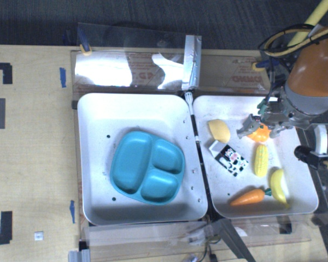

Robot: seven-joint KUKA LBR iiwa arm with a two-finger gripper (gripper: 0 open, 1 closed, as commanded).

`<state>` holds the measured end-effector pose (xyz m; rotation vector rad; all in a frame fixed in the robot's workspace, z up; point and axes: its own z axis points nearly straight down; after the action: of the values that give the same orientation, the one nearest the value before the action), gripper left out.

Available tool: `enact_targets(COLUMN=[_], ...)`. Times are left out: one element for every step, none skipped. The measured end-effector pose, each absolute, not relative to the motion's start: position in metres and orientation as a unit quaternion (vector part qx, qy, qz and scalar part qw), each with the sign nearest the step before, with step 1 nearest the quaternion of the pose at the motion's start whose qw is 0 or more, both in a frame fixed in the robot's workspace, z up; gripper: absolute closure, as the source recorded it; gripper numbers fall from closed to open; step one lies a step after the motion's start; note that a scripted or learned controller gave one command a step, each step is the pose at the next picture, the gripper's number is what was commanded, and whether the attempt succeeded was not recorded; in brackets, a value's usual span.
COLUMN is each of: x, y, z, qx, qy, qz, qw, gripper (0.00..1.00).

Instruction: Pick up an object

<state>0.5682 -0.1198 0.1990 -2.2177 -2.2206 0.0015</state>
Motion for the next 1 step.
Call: enact_targets(x=[0.5410], y=[-0.1382], z=[0.1046], qx=[-0.722], qy=[-0.692], qz=[-0.0019], qw=[-0.003], gripper=[0.00])
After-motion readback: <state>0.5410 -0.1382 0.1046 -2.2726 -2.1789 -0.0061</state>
